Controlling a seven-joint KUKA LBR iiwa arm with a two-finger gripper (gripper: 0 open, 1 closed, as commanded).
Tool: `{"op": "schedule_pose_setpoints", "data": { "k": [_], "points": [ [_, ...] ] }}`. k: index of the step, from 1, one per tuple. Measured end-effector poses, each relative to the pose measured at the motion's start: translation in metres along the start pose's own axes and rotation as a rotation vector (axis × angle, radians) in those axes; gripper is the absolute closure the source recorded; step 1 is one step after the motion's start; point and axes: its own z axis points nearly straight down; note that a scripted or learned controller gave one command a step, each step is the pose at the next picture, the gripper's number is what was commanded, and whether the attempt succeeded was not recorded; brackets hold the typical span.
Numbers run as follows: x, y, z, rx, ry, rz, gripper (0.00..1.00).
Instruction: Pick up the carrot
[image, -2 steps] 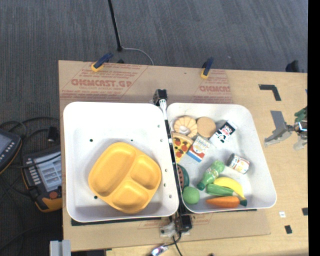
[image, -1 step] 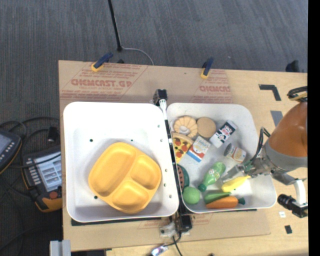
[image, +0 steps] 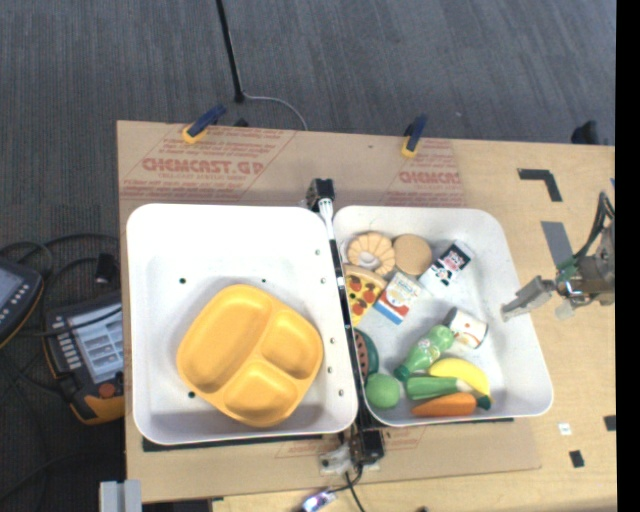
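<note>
Camera view, looking down at a slant on bench (image: 480, 170) with two white bins side by side. Left bin (image: 160, 260) holding a yellow sectioned plate (image: 250, 352), three compartments, sat toward the near side, slightly rotated. Right bin (image: 505, 280) crowded with toy food. Carrot (image: 444, 405) lying flat at the near edge of the right bin, orange, long axis roughly left-right, green top end pointing right. Banana (image: 461, 375) just beyond it, touching or nearly so. Dark green cucumber-like piece (image: 432, 387) between banana and carrot, running left. Green round fruit (image: 383, 391) at the near-left corner of that bin, left of the carrot. Light green vegetable (image: 430, 350) further in, toward the middle. Small white can (image: 468, 328) right of it. Far half: pale ridged shell-like piece (image: 367, 250), round tan bun (image: 411, 252), pizza slice (image: 362, 290), white carton (image: 403, 297), small dark-and-white box (image: 448, 264). Gripper (image: 525, 298) outside the right bin, just past its right wall, well apart from the carrot, above bare bench. One pale finger visible pointing left toward the bin wall; spread of the tool: cannot tell. Nothing seen between the fingers. Blue-yellow clamps (image: 204, 122) on the far edge of the board.
</note>
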Motion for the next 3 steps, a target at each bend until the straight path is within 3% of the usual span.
{"op": "schedule_pose_setpoints", "data": {
  "k": [1, 2, 3],
  "points": [
    [0.000, 0.007, -0.116, -0.001, 0.000, -0.415, 0.00],
    [0.000, 0.008, -0.126, -0.003, -0.003, -0.416, 1.00],
    [0.044, 0.001, -0.015, 0.000, 0.002, -0.730, 1.00]
  ]
}}
